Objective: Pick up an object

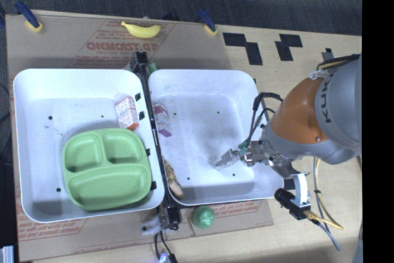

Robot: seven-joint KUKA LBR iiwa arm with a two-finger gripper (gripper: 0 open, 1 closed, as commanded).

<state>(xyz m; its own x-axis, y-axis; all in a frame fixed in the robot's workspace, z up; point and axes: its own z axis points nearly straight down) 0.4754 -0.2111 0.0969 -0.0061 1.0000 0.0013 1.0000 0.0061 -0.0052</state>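
Camera view: small pink packet (161, 120) lying at left wall of right bin (203, 80), well apart from tool (229, 159). Tool hanging low over bin floor near right front corner, tilting leftward; whether closed or apart, cannot tell. Arm (308, 120) reaching in from right, wrist bending down. Judgement: tool needing travel left across bin, then descending straight onto packet, avoiding wall.

Robot lab: clamped cardboard (157, 46), bins (37, 89)
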